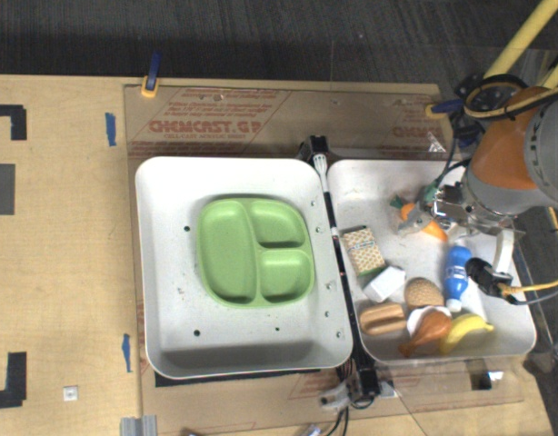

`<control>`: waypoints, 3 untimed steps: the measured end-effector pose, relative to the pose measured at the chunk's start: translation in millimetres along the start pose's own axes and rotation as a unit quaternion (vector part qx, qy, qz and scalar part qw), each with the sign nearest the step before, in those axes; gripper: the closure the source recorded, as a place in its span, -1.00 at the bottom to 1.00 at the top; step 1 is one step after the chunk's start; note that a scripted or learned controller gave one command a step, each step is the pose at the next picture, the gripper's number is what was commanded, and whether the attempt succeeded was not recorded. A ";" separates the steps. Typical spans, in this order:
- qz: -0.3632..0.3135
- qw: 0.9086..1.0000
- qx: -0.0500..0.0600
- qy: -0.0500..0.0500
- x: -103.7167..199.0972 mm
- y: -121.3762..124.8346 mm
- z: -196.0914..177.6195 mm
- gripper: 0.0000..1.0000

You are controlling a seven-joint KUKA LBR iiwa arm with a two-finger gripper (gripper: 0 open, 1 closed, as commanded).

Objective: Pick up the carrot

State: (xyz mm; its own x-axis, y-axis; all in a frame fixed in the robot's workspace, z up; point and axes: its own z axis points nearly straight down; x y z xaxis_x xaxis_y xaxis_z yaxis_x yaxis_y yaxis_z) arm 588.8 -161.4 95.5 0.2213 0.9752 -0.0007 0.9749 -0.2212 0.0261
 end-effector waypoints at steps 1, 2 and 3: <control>0.001 1.000 0.006 -0.003 -2.5 -3.5 -5.1 1.00; 0.049 0.999 0.008 -0.001 55.2 -9.2 4.9 1.00; 0.024 0.999 0.033 0.013 19.3 59.5 8.3 1.00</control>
State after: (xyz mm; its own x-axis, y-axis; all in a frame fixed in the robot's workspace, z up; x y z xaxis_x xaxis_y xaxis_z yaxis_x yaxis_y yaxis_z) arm 651.4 -155.9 88.8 0.2676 0.9632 0.0243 0.9630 -0.2665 -0.0400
